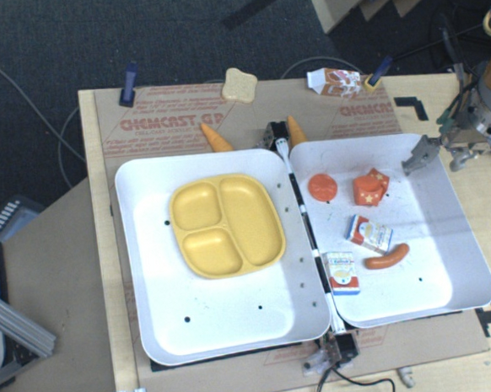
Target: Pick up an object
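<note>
The right white bin (454,259) holds a flat red round piece (322,187), a red strawberry-like toy (371,187), a small red and white carton (369,233), a second small carton (342,272) and a sausage (387,258). My gripper (439,159) hovers over the bin's far right corner, to the right of the strawberry toy and apart from it. Its two fingers stand spread open with nothing between them.
The left white bin (147,241) holds a yellow divided plate (227,224). Behind the bins on the cardboard lie a bread slice (239,84), an orange carrot (215,137), another orange piece (295,130), a crumpled carton (335,81) and blue clips (127,83).
</note>
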Available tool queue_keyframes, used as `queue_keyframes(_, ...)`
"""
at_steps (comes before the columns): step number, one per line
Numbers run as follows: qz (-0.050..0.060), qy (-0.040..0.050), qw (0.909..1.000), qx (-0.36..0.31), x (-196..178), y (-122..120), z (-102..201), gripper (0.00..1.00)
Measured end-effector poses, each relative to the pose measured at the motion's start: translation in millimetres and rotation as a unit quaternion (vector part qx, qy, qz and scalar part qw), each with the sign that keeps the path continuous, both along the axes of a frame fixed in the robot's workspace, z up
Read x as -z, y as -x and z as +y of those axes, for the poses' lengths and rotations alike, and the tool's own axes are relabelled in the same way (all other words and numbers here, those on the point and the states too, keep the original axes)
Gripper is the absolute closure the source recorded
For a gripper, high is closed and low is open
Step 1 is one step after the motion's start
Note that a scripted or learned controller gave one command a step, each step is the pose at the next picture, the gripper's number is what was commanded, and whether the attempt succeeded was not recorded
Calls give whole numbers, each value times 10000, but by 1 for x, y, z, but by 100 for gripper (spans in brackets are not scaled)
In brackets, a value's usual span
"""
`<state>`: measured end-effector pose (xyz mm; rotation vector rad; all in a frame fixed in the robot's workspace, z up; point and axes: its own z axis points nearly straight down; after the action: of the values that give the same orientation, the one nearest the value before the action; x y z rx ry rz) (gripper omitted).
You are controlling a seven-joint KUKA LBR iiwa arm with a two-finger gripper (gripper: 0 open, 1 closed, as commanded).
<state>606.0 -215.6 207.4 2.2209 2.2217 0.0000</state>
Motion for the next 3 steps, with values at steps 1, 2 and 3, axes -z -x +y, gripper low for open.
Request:
queue_keyframes(1,7,-3,10000,-7,124,-57,27,0)
queue_keyframes(2,8,-8,10000,-4,123,-7,90,0)
queue_keyframes(3,-2,-2,10000,-3,113,-7,90,100)
